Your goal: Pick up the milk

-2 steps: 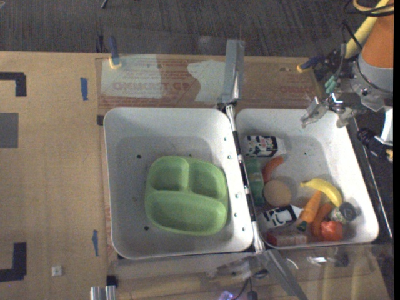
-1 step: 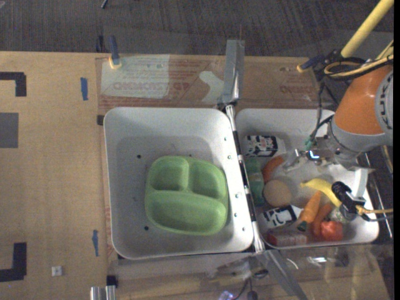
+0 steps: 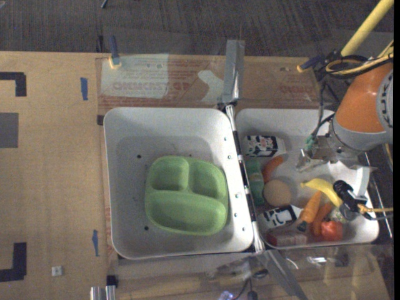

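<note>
In the right bin point(image 3: 369, 227), the gripper point(image 3: 310, 159) hovered; whether open or closed could not be told. Milk carton point(image 3: 263, 145) lay just left of it and slightly toward the far wall, long axis left-right. A second cow-patterned carton point(image 3: 280, 215) lay nearer the front.

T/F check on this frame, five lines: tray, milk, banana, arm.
1. The green tray lies in the left bin. True.
2. The milk carton sits in the left bin. False: it is in the right bin, at its far left corner.
3. The pincer holds the milk carton. False: the carton lies apart from it.
4. A banana lies in the right bin. True.
5. The tray is red. False: green.
</note>
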Robot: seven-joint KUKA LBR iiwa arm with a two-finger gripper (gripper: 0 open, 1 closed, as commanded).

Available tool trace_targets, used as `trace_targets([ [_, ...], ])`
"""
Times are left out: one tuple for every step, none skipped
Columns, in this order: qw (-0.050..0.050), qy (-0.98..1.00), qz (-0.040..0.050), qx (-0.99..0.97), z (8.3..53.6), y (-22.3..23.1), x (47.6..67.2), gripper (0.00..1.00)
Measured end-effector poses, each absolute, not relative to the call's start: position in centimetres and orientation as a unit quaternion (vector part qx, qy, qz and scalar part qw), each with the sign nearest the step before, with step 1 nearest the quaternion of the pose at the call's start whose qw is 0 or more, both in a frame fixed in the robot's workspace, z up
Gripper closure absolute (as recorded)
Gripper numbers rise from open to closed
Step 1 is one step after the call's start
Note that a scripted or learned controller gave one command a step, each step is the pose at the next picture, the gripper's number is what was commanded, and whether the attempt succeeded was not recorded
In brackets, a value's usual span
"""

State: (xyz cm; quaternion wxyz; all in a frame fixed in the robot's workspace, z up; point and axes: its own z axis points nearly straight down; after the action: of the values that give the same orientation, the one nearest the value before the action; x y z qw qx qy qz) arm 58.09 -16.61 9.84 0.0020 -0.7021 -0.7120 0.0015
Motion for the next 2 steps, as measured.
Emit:
trace_targets([
  [0.0, -0.702, -0.0002, -0.712, 17.7, -9.8, 54.3, 1.0],
  [0.001, -0.704, 0.0002, -0.71, 19.3, -10.7, 51.5, 1.0],
])
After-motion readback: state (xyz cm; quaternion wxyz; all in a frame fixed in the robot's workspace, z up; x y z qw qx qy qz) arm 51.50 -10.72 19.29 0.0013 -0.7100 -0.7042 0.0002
